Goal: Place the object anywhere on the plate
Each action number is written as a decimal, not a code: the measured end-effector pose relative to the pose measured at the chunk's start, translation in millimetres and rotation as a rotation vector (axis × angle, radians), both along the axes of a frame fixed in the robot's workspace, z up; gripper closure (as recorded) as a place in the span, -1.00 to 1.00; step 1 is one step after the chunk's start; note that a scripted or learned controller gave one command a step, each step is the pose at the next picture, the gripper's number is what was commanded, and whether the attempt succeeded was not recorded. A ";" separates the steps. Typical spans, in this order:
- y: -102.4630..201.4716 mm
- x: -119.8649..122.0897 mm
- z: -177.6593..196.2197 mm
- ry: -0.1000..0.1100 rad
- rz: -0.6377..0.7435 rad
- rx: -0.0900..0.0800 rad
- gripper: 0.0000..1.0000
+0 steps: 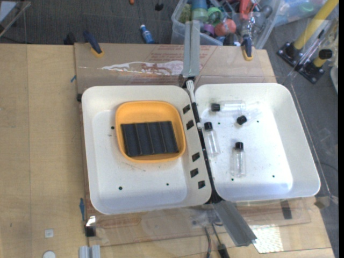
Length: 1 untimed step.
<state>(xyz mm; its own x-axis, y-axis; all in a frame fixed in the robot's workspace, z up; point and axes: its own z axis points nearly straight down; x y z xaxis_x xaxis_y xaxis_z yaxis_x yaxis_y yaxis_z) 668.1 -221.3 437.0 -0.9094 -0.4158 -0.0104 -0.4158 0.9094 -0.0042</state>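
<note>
Two shallow white bins side by side on a wooden bench. Left bin [134,195]: a rounded square orange plastic plate [151,108], bearing a black ridged rectangular mat [149,138] across most of its floor. Right bin [279,171]: four small clear glass vials with black caps, all lying on their sides, well apart from the plate. Far vial [228,107] lying crosswise; second vial [248,115] just beside it, angled; left vial [212,141] close to the wall between the bins; near vial [237,160] pointing near to far.

Gripper state, open or closed, holding or not: cannot tell.

Probable risks from here:
- Round, slick glass, so apt to roll or squirt aside under an off-centre pinch.
- Left vial tight against the dividing wall, so little room for a finger on that side.
- Two far vials nearly touching, so easy to knock one while reaching for the other.
- Ridged mat on the plate, so possible rolling or bouncing off on release from too high.
</note>
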 end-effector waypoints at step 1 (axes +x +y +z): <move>0.0 0.0 0.2 0.000 0.259 -0.002 1.00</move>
<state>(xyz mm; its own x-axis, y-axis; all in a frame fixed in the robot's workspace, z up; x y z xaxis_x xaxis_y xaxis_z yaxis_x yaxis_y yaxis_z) 668.1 -221.3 437.1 -0.7726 -0.6348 -0.0096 -0.6348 0.7727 -0.0064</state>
